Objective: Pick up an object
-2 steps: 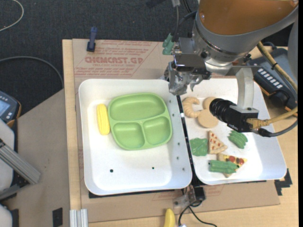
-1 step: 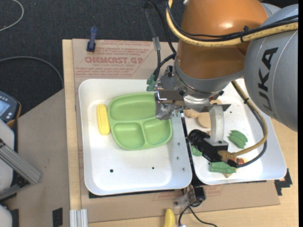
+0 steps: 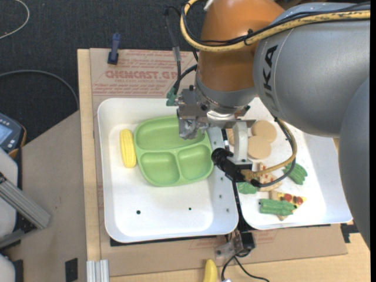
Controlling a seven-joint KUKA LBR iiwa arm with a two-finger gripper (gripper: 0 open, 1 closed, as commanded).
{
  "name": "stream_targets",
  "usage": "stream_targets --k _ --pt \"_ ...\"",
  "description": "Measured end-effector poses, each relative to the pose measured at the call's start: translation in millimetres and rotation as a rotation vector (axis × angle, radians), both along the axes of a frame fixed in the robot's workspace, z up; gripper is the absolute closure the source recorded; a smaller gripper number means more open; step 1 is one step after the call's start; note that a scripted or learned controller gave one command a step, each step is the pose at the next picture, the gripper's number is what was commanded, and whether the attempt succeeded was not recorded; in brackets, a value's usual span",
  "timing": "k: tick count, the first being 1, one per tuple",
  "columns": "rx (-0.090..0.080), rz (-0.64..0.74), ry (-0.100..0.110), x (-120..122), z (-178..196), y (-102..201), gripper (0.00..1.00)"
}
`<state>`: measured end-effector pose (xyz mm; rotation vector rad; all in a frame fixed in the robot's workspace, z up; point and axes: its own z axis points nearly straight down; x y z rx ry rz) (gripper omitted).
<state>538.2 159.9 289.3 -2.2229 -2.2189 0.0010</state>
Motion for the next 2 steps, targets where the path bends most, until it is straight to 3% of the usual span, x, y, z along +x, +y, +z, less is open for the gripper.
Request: stream_targets --k 1,2 --pt "0.001 0.005 -0.003 -50 69 38 1.00" --pt "0.007 0.005 -0.016 -43 194 51 1.00"
